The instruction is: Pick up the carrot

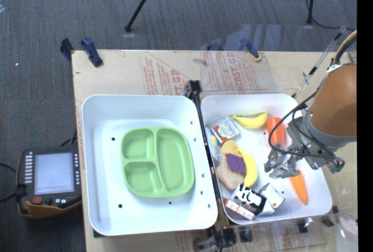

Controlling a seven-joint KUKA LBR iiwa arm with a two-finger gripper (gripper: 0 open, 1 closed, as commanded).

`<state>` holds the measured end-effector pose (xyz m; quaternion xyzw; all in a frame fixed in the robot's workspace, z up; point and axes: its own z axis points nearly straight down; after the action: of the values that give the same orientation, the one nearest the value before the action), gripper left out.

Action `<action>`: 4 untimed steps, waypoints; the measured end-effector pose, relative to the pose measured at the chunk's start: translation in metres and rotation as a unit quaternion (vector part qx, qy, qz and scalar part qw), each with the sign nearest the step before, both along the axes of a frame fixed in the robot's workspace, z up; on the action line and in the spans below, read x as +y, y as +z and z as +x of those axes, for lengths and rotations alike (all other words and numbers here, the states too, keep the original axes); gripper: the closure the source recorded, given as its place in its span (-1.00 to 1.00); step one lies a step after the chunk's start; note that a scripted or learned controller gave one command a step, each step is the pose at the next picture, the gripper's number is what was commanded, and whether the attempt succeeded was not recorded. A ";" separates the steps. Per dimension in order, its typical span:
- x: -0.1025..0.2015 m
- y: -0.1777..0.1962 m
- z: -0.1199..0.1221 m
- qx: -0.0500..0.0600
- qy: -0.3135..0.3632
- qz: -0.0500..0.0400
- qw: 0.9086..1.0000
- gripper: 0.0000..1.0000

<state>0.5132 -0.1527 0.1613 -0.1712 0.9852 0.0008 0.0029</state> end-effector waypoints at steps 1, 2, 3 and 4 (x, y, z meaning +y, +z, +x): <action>-0.061 0.070 0.025 -0.002 -0.029 -0.002 1.000 1.00; -0.052 -0.065 0.001 0.009 0.026 0.004 1.000 1.00; -0.021 -0.022 -0.015 0.002 0.069 0.000 0.998 1.00; 0.026 0.053 -0.006 -0.002 0.030 -0.001 1.000 1.00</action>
<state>0.5072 -0.1263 0.2147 -0.2011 0.9796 0.0000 0.0049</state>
